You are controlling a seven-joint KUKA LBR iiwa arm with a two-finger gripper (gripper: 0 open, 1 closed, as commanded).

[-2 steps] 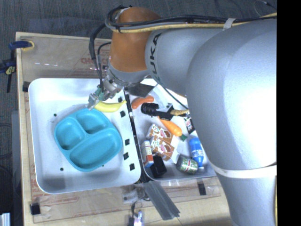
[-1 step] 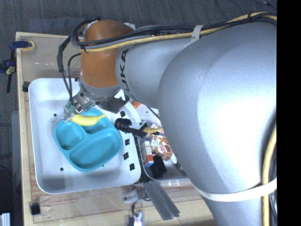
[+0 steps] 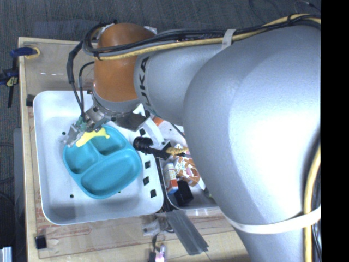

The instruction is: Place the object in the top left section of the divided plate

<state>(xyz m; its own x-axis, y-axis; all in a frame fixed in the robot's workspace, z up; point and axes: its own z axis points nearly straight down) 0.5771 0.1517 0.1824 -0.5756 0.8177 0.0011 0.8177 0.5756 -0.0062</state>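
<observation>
Claw (image 3: 82, 129) over the blue divided plate's (image 3: 106, 171) upper-left rim, touching the yellow object (image 3: 94, 138) lying just beside it; grip state impossible to tell.

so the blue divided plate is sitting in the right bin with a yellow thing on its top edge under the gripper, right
Not quite: the camera view shows the blue divided plate in the left bin, not the right one. The rest holds: a yellow object lies at the plate's top edge, under the gripper.

divided plate (image 3: 106, 171): glossy blue plastic | bin (image 3: 49, 146): smooth white, probably plastic
</observation>
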